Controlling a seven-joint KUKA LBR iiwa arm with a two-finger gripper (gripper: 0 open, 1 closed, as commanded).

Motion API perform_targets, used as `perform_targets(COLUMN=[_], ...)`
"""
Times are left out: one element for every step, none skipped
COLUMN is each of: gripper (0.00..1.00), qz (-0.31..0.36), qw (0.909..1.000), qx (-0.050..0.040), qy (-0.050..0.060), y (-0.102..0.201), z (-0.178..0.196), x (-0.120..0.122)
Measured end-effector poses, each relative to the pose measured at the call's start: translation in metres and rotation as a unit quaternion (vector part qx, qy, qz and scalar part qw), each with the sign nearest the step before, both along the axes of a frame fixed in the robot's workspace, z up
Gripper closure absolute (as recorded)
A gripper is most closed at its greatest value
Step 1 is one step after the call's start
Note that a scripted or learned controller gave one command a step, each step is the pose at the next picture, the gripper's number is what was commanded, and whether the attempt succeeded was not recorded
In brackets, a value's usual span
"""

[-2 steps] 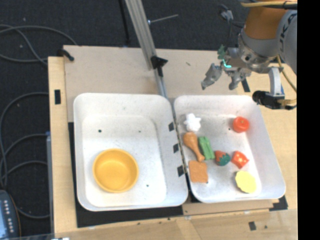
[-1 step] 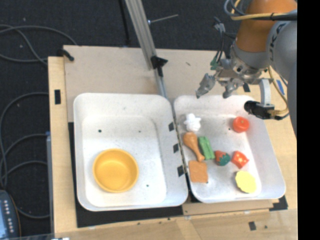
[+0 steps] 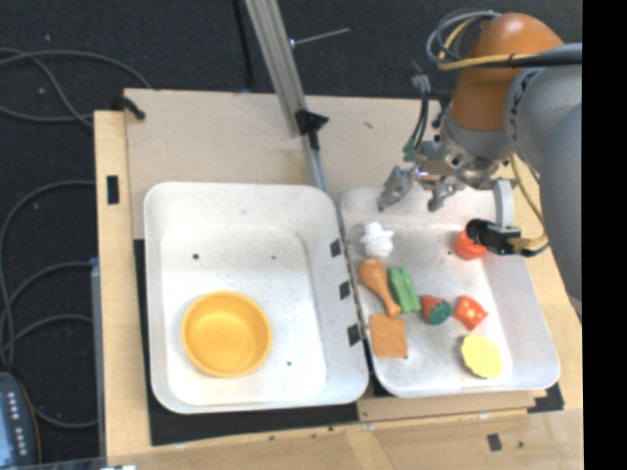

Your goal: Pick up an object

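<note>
The gripper [image 3: 419, 191] hangs over the upper edge of the right bin [image 3: 519, 302], its two fingers [image 3: 392, 190] spread apart with nothing between them. Below them in that bin lie seven small things: one white piece [image 3: 376, 237], one tan drumstick [image 3: 378, 283], one green block [image 3: 404, 288], one brown slab [image 3: 389, 338], one red-and-green piece [image 3: 436, 310], one red piece [image 3: 470, 311] and one yellow disc [image 3: 482, 356]. The left bin [image 3: 245, 233] holds one yellow bowl [image 3: 227, 334]. Both bins sit on the counter [image 3: 216, 125].
</note>
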State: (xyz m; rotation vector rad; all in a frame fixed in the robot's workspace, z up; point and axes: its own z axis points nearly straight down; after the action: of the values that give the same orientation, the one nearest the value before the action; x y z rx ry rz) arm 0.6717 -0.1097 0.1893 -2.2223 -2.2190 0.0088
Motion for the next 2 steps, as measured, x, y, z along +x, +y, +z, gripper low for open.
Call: perform_targets(gripper=[0.0,1.0], qz=[0.0,-0.001], qw=[1.0,1.0], qx=[0.0002,0.0003], qy=[0.0,-0.005], y=[-0.003,-0.004], z=[-0.063,-0.047], x=[0.001,0.003])
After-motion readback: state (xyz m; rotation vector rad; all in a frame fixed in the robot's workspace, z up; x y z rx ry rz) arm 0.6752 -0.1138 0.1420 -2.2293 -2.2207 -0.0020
